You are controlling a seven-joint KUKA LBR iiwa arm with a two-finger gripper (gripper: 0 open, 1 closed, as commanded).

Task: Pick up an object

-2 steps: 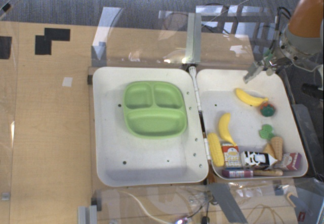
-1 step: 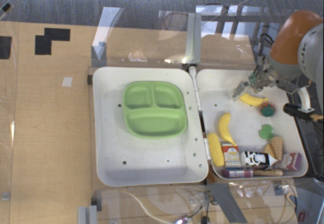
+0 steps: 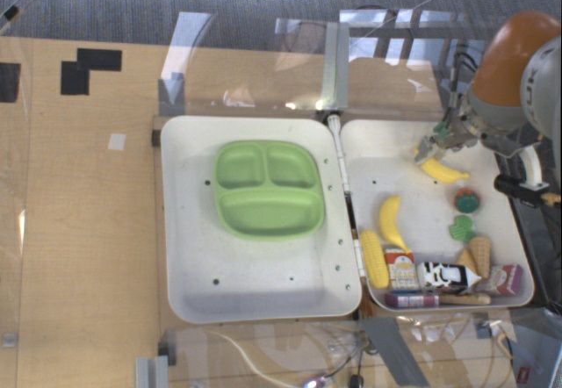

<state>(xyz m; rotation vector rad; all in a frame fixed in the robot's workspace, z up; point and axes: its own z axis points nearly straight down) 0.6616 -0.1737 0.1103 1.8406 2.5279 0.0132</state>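
My gripper [image 3: 432, 147] hangs over the back of the right bin [image 3: 369, 145], just above and left of a small yellow banana [image 3: 444, 171]. Nothing shows between its fingers. A second, larger banana [image 3: 390, 220] lies near the bin's middle, with a corn cob [image 3: 375, 258] at the front left. A red and green ball [image 3: 467, 200], a green toy piece [image 3: 462, 227] and an ice-cream cone [image 3: 479, 254] sit along the right side.
Small cartons, a black-and-white toy [image 3: 443, 275] and a purple marker [image 3: 421, 298] line the right bin's front wall. The left bin [image 3: 189, 202] holds a green divided plate [image 3: 268, 189]. A clear acrylic wall [image 3: 263, 70] stands behind both bins.
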